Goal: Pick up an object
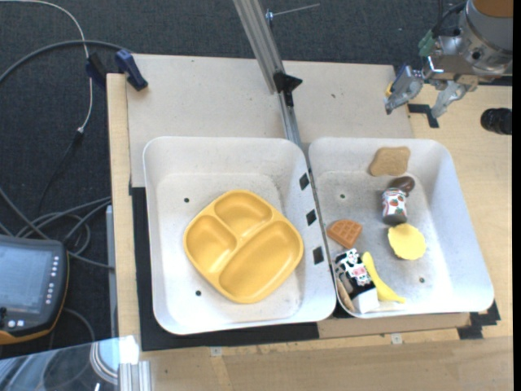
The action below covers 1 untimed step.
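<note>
Objects to pick sit in the right bin: tan bread-like piece near the far wall, small can just below it with a dark brown item touching its top, yellow round piece below the can, orange waffle-like piece near the bin's left wall. At the near left corner a black-and-white cow-print item, a yellow banana and a white block bunch together, touching. Left bin holds a yellow divided plate, three compartments, lying flat, tilted diagonal.

Gripper hangs above the surface past the right bin's far edge, at upper right, apart from all objects. Fingers spread apart, nothing between them. Grey wrist with orange band above at the frame's top right corner.

Metal bar runs diagonally from the top down to the seam between bins. Blue clamp at the surface's far left corner. Cables and a pendant screen on the dark floor at left.
</note>
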Motion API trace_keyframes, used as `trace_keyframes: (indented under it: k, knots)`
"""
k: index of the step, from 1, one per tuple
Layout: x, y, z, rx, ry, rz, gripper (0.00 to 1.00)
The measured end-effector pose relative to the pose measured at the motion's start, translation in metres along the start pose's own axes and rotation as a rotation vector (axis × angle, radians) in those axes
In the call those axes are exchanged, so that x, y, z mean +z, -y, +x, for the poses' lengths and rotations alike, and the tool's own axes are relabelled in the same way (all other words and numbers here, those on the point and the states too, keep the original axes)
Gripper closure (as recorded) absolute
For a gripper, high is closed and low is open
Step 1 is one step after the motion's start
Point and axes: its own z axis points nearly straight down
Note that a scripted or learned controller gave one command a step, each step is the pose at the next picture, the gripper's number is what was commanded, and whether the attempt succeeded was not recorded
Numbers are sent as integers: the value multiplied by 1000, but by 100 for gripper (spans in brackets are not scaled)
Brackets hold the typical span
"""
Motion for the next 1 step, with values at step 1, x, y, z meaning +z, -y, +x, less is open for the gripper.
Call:
trace_keyframes:
  k: [1]
  knots:
    - [-56, -33, -79, 7, 5, 1, 0]
